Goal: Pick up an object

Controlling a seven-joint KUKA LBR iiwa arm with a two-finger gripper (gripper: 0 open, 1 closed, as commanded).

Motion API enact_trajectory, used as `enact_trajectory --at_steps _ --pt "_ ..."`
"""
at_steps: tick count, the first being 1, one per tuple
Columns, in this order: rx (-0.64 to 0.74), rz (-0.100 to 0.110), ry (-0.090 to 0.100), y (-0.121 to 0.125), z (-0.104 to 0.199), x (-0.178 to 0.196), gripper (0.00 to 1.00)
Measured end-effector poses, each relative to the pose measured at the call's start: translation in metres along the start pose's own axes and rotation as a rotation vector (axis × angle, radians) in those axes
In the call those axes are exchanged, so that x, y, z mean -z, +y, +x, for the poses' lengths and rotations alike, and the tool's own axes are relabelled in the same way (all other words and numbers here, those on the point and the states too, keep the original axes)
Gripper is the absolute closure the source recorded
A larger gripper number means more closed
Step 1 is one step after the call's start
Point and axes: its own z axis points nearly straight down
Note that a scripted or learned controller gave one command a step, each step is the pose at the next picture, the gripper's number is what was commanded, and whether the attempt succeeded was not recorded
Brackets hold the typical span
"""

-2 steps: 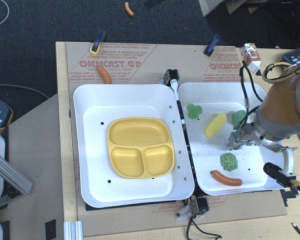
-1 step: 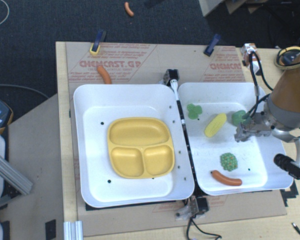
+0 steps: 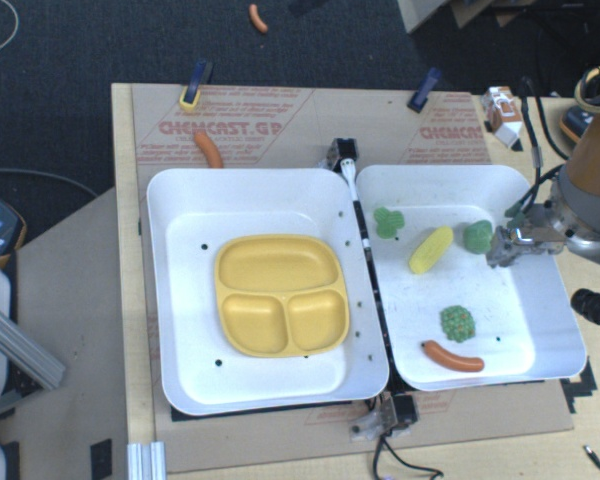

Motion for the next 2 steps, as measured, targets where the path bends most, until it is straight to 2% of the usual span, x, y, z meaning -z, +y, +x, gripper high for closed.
enact_trajectory --at_steps 1,2 --pt "0.000 0.001 0.000 0.001 0.000 0.024 1.00" --pt "0.005 0.003 0.003 0.033 0.040 0.020 1.00"
